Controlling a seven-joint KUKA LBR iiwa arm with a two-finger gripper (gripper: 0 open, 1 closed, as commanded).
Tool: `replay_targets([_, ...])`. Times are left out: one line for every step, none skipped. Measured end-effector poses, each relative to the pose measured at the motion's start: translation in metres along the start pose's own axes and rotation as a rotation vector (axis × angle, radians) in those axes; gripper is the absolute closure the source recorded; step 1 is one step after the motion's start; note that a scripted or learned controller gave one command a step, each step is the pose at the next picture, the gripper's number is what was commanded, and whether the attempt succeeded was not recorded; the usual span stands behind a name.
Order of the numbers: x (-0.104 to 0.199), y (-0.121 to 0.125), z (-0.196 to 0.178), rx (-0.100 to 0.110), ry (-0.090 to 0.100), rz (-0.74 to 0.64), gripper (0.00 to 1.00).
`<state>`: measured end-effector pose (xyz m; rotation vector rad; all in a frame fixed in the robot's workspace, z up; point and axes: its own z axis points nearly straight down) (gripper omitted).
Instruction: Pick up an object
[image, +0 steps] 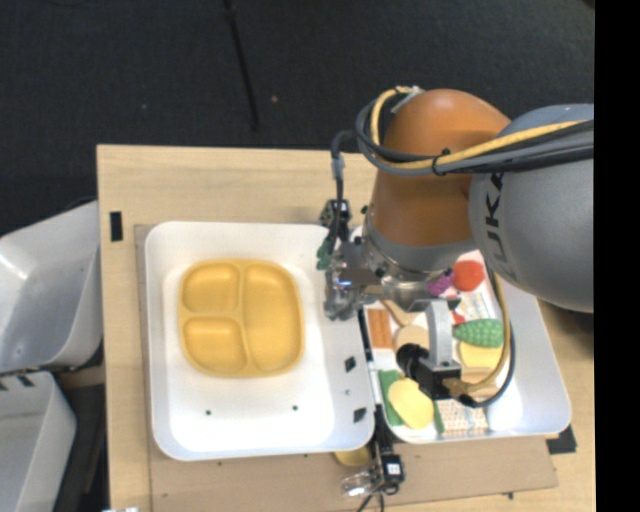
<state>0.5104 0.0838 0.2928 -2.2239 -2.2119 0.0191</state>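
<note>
My gripper (343, 288) hangs low over the ridge between the two bins, at the left edge of the right bin (545, 400). The orange wrist and grey arm cover most of that bin. Toy food lies around them: a yellow-green lemon-like piece (408, 403) at the front, a green and yellow piece (479, 333) to the right, a red piece (468, 274), a small purple piece (441, 287), an orange strip (378, 328) and a round tan piece (407, 339). I see nothing between the gripper's tips.
The left bin (165, 420) holds a yellow divided plate (242, 316) in its middle. The bench's wooden edge (250, 165) runs behind the bins. A small yellow thing (350, 458) and a metal clip (368, 482) sit at the front edge.
</note>
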Motion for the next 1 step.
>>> replay_targets([0.074,-0.0227,-0.1285,-0.025,0.012,-0.016,1.0])
